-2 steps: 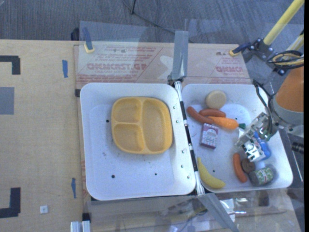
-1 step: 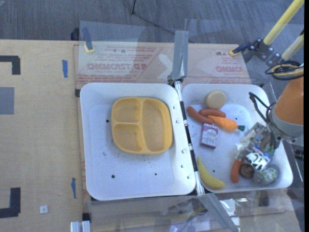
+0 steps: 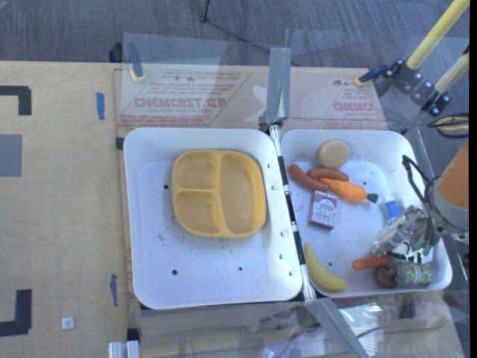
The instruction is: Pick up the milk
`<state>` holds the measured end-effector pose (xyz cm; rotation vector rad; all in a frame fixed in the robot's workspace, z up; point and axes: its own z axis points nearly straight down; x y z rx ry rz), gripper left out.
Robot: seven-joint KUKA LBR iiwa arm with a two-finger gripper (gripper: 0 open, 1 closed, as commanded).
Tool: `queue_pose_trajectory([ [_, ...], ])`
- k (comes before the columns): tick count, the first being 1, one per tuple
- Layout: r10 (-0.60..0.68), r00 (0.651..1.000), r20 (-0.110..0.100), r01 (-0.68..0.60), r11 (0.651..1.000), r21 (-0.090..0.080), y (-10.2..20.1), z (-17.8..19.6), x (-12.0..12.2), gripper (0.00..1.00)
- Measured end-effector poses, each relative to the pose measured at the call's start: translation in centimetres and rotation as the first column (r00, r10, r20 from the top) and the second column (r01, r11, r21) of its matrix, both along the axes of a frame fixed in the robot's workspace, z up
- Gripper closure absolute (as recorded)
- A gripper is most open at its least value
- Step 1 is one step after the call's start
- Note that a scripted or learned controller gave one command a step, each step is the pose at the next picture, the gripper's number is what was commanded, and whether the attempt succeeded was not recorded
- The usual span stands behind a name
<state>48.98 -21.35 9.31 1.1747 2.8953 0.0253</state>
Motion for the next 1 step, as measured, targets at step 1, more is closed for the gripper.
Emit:
queue_pose_trajectory([
  [1, -0.155, 0.988, -0.020, 0.154, 0.988, -0.009, 0.33, 6.06, -1.04, 1.00],
])
